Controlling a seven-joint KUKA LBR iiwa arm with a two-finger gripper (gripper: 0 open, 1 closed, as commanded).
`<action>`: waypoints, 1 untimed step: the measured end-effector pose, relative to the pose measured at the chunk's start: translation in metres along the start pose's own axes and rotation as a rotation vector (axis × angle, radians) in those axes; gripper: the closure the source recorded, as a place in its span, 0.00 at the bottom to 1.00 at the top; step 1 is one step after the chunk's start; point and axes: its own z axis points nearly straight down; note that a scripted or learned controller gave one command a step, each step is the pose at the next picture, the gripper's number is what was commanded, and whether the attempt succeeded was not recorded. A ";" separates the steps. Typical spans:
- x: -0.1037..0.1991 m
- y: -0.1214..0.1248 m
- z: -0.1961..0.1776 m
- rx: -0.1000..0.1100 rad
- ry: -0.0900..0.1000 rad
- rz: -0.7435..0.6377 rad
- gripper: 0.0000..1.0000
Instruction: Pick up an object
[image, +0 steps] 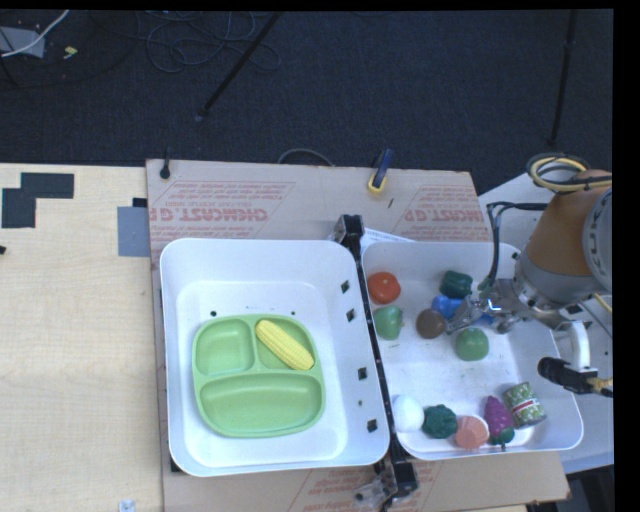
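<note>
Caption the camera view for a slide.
Gripper low in the right bin among toy foods; corn cob on green tray in left bin.

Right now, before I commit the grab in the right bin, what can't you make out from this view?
- Gripper: too small and cluttered in the camera view to tell whether it grips anything.
- Blue object: partly covered by the gripper; shape unclear.
- Arm: cut off by the right edge.
- Items at the right bin's near edge overlap; outlines merge.
</note>
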 end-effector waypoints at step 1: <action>-0.001 0.000 -0.010 0.001 0.000 0.001 1.00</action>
